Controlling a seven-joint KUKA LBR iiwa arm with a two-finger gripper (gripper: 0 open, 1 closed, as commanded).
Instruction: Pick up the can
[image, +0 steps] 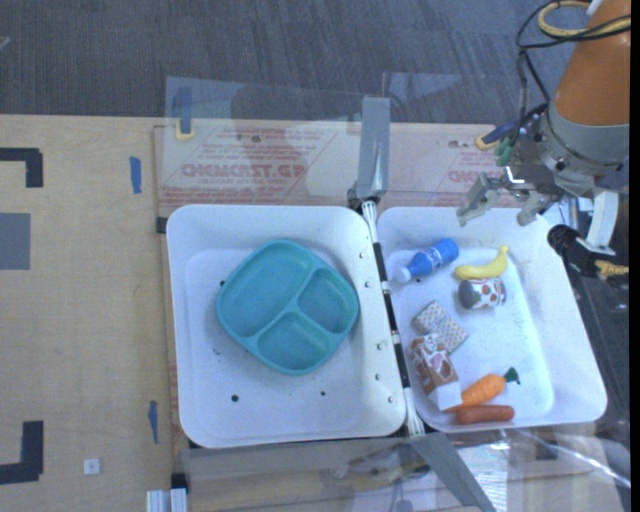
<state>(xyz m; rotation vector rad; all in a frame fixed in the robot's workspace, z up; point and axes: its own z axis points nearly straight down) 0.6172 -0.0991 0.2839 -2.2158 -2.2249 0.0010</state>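
I see the teal three-compartment plastic plate (288, 306) at centre-left. The small grey-and-red metal can (481, 294) lies on its side right of centre, long axis left-right, below-left of the two-finger gripper (508, 200), whose fingers stand apart, empty.

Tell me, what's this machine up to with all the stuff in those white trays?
A robot arm reaches in from the right, its pincer open and holding nothing, above the far edge of the right tray. Its goal is the small can, which lies on its side in that tray just below a banana, near a blue bottle, a carrot and some packets. The left tray holds a teal divided plate.
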